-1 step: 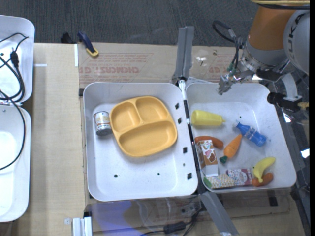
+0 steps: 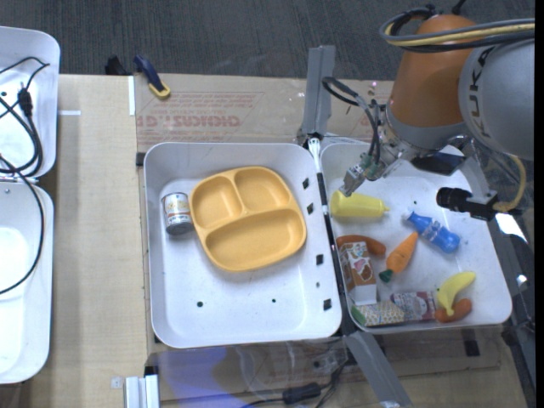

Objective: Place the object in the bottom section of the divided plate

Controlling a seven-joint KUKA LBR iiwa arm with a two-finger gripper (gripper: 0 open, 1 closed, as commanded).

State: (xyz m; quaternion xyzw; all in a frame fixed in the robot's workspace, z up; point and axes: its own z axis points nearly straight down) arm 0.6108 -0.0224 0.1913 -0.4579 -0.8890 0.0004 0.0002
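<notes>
The pincer (image 2: 357,175) hangs over the upper left corner of the right bin (image 2: 501,300), just above the yellow squeeze bottle (image 2: 357,205); whether it is clenched or released I cannot tell. The yellow divided plate (image 2: 248,218) lies in the left bin (image 2: 170,313) with all three sections bare, a small tin can (image 2: 177,212) touching its left rim. Sharing the right bin are a blue bottle (image 2: 432,231), a carrot (image 2: 403,252), a banana (image 2: 457,288) and several packets.
</notes>
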